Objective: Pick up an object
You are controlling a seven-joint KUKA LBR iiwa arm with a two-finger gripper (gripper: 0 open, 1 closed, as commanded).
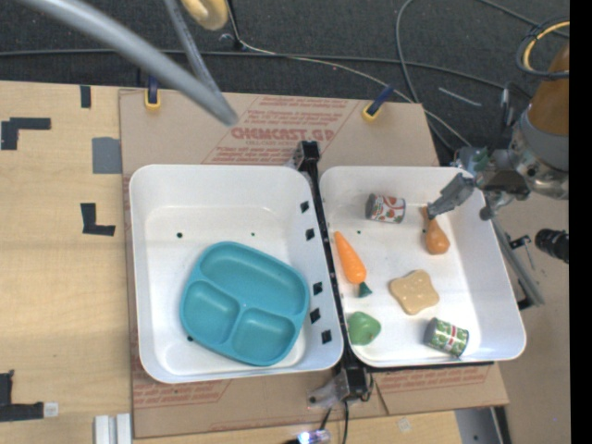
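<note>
My gripper (458, 211) hangs open over the right bin's (504, 276) far right corner, nothing between its fingers. Its left finger (446, 199) slants down toward a brown-orange pear-shaped object (436, 239) just below its tip; whether they touch I cannot tell. Left of the gripper lies a small can with a red label (386, 208). Further down the bin lie an orange carrot (350, 259), a tan slice of toast (413, 291), a green lump (363, 326) and a green can (449, 337).
The left bin (153, 248) holds a blue divided plate (243, 303). A black divider (319, 257) runs between the bins. Cables (444, 54) trail across the dark floor behind the bench. A blurred grey bar (120, 40) crosses the top left.
</note>
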